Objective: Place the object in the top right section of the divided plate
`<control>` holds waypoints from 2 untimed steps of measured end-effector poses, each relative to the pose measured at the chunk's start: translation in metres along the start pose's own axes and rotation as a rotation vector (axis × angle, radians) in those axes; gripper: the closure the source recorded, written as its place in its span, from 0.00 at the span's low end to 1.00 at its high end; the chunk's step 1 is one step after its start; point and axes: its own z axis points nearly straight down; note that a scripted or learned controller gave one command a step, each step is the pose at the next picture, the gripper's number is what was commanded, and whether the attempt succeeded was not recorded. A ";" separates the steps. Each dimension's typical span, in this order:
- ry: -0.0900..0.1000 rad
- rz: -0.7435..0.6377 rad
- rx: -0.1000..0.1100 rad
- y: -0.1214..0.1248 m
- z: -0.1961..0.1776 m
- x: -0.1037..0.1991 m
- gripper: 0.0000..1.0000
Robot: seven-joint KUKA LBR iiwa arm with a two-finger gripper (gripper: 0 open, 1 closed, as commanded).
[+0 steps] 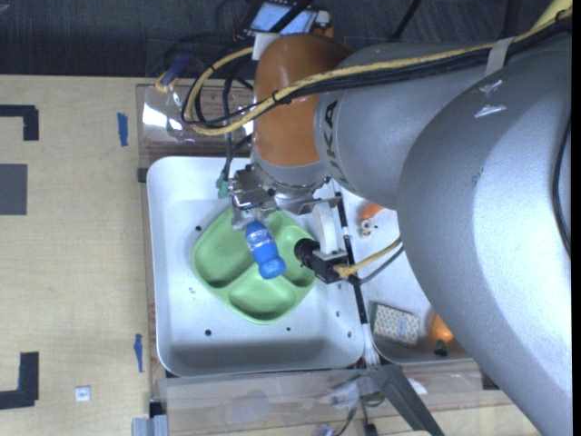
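— What lay nearest the camera?
— The white bin [182, 334], and in it the green divided plate [218, 260].
— And the object?
— A blue bottle [263, 252] stood over the plate's middle, directly under the gripper [247, 209].
— Was it clamped?
— I couldn't tell; the wrist hid that.
— Beyond?
— The orange band [290, 98].

A pale wood-grain worktop [73, 243] filled the left of the scene. Black angular markings [20, 121] lay on it near the left edge, with short strips of blue tape [123, 129] further right. Beyond its far edge lay a dark carpeted floor [109, 16]. A white bin [172, 334] sat right of the wood surface, a second white bin [404, 284] beside it. Lighting was even, without strong shadows.
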 end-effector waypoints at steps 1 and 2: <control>0.000 0.077 0.000 0.023 0.002 0.020 1.00; -0.001 0.426 0.007 -0.051 0.043 0.027 1.00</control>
